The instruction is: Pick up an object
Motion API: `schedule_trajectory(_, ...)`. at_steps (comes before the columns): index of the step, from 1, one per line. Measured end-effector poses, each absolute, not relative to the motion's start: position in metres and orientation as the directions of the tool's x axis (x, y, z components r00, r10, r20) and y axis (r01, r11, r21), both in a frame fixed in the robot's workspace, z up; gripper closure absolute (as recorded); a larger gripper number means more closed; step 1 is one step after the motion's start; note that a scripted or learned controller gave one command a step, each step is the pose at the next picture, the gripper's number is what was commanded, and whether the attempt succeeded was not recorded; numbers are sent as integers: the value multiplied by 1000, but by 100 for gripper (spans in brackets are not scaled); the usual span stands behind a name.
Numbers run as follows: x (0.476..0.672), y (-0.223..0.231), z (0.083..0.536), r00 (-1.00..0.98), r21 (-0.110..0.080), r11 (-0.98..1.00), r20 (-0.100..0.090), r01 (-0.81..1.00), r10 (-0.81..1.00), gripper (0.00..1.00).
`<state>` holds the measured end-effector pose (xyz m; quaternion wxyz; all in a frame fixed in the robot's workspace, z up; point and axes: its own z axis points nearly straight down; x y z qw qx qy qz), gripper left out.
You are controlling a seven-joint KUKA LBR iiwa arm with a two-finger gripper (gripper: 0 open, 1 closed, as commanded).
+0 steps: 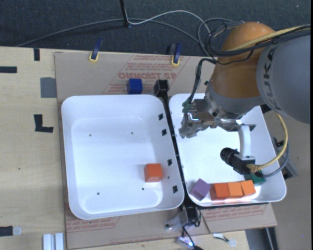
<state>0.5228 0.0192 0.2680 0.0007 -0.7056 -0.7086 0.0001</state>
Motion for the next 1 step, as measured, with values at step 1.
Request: schedule_trajectory(1, 519, 59, 256, -3, -2, 3, 0, 1000, 1000, 100)
